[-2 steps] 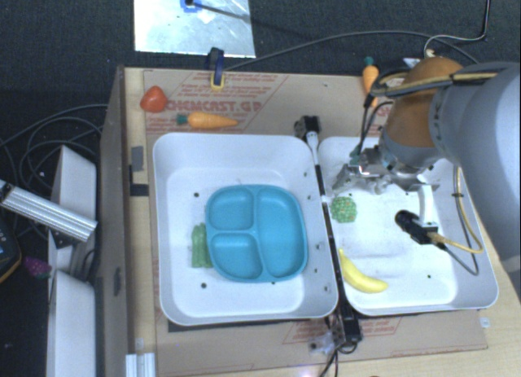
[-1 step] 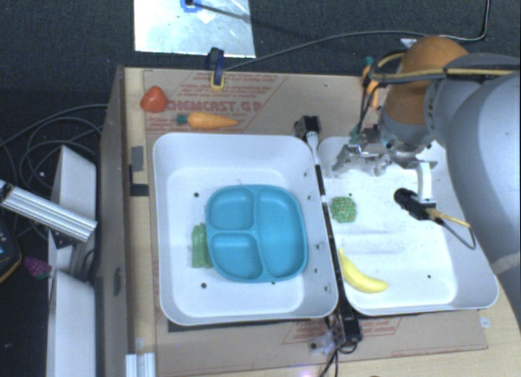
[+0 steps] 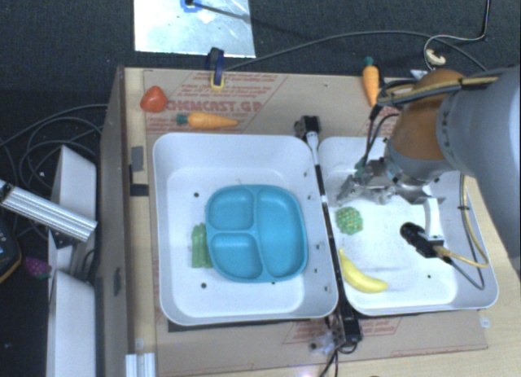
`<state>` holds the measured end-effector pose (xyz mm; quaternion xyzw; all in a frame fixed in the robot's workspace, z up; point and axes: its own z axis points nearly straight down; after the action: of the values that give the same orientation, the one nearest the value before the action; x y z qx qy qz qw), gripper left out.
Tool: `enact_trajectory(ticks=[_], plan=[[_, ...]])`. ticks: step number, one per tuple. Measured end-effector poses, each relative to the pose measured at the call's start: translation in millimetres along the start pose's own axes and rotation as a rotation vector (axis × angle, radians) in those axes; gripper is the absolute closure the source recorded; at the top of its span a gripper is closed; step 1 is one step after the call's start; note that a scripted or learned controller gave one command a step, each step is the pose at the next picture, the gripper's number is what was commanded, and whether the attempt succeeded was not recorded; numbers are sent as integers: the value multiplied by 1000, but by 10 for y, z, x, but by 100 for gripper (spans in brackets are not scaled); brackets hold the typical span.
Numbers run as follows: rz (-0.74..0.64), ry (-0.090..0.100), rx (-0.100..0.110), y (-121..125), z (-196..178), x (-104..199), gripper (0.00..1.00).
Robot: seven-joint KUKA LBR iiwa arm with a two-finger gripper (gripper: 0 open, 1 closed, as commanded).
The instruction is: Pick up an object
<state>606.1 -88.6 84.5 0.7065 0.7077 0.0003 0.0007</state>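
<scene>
Hovering low in the right-hand white plastic bin [image 3: 468, 290], the metal two-finger gripper [image 3: 352, 190] sits just above a bumpy green broccoli-like toy [image 3: 349, 220]. Whether it is released or clenched I cannot tell — nothing visibly sits in its grasp. Risk: that knobbly round lump could roll aside. Below the green toy lies a smooth, curved yellow plastic banana [image 3: 361, 276] — slippery too.

Two carrots [image 3: 205, 120], a tomato [image 3: 154, 99] on the cardboard [image 3: 269, 94] behind the bins
</scene>
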Motion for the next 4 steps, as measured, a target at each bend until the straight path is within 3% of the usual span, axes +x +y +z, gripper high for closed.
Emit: enact_trajectory(ticks=[1,2,4], plan=[[-3,0,-2,608,-6,-129,0],[0,0,1,64,1,-7,0],[0,0,1,-365,3,-32,0]])
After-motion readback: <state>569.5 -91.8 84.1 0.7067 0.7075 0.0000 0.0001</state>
